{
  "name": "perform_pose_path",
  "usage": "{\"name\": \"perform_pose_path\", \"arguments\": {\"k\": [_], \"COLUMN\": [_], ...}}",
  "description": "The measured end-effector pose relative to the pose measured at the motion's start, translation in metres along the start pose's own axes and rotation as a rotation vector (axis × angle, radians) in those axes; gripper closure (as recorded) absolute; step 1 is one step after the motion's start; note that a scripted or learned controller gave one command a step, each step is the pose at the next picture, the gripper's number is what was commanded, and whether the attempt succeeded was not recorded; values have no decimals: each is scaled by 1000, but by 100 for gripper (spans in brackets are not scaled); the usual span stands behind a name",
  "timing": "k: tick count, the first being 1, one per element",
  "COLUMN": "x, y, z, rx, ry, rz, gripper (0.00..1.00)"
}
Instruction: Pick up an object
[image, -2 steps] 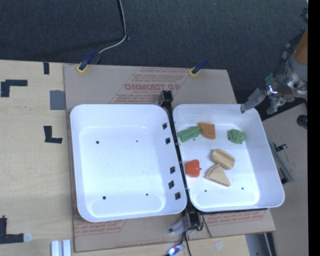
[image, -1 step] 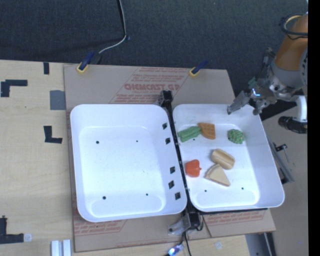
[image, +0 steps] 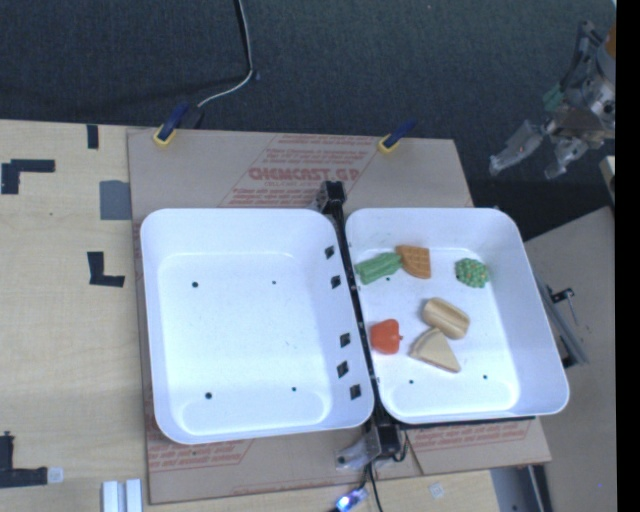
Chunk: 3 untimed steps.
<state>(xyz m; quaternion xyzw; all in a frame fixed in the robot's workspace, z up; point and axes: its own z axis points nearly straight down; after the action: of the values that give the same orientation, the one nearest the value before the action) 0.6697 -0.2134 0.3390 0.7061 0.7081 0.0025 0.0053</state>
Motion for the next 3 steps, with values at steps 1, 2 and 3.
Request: {"name": "perform_pose_path", "arguments": {"k": [1, 2, 3], "x": [8, 20, 19], "y": [1, -22, -20], "z": [-131, -202, -206], "rx": [-5, 3, 9], "ry": [-2, 1, 1], "rz": [0, 1, 2], "gripper": [0, 0, 100]}}
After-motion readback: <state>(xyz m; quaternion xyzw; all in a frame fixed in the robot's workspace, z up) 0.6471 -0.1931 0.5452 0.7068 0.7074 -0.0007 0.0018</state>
